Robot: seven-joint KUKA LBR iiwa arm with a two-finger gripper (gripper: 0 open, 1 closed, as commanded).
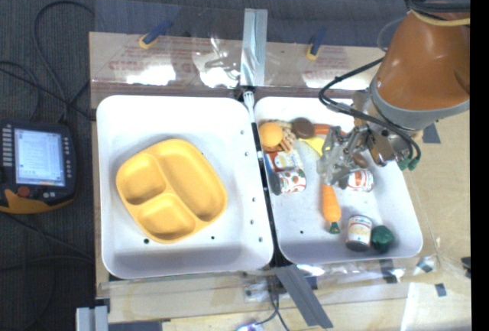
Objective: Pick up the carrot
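The carrot (330, 206) is orange with a small green stem end and lies lengthwise in the right bin (401, 207), stem end toward the front. My gripper (335, 161) hangs just behind the carrot's thick end and a little above it. Its metal body hides part of the bin floor there. Nothing can be seen held in it. The grey arm with its orange band (424, 62) reaches in from the right.
Around the carrot lie an orange fruit (269, 132), a brown round item (302, 126), two small cans (290, 173), a can (361, 180) on the right, another can (358, 232) and a green piece (382, 236) in front. The left bin (114, 123) holds a yellow divided plate (170, 188).
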